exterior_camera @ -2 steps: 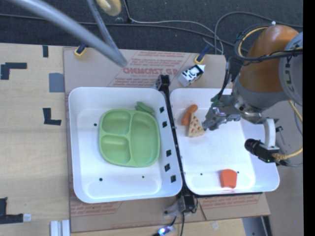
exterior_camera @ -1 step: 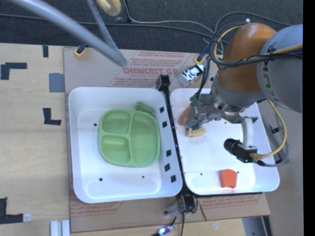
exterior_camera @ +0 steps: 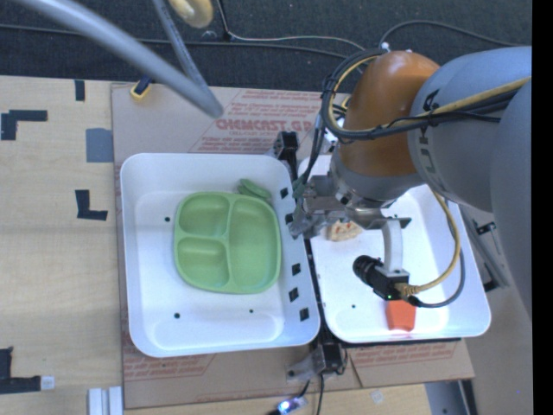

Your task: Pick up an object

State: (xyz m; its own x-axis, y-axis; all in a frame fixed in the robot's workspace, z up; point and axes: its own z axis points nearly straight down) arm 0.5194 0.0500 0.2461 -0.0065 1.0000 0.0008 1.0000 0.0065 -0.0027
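Observation:
A green divided plate (exterior_camera: 228,240) lies in the left bin (exterior_camera: 143,232). A small dark green piece (exterior_camera: 254,188) rests at the plate's upper right rim. In the right bin (exterior_camera: 458,318) an orange block (exterior_camera: 400,316) sits near the front, and a pale tan object (exterior_camera: 343,230) lies at the bin's left side, partly under the arm. My gripper (exterior_camera: 318,214) hangs low over the right bin's left edge, just left of the tan object, beneath the orange-banded wrist (exterior_camera: 389,111). The wrist hides most of its fingers.
The two bins meet at a divider (exterior_camera: 298,275) with black clips. A black cable fitting (exterior_camera: 377,277) and yellow cable hang above the right bin. A grey pole (exterior_camera: 104,33) crosses the upper left. Brown cardboard (exterior_camera: 251,119) lies under the bins.

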